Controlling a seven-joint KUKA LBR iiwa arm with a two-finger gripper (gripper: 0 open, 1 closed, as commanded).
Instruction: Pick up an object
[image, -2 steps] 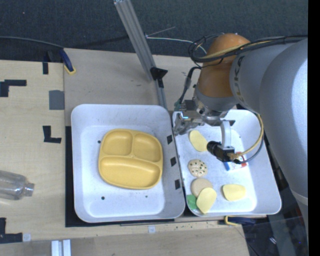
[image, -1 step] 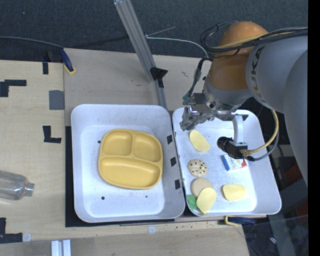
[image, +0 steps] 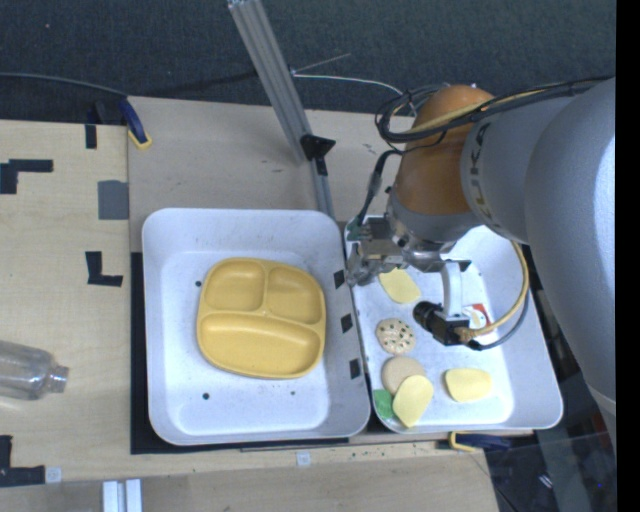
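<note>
Camera view shows pale yellow pieces (image: 400, 287), a cookie (image: 395, 335) and more small food items in the right bin (image: 530, 395). My gripper (image: 372, 255) hangs over that bin's upper left corner, near the top yellow piece. A yellow divided plate (image: 262, 317) lies in the left bin (image: 170, 300).

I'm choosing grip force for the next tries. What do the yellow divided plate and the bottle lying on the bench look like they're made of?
The yellow divided plate looks like moulded plastic with a matte-to-satin finish: uniform colour, soft rounded ridges, mild sheen. The bottle seems to be clear thin plastic, since the bench shows through it; glass can't be excluded.
</note>
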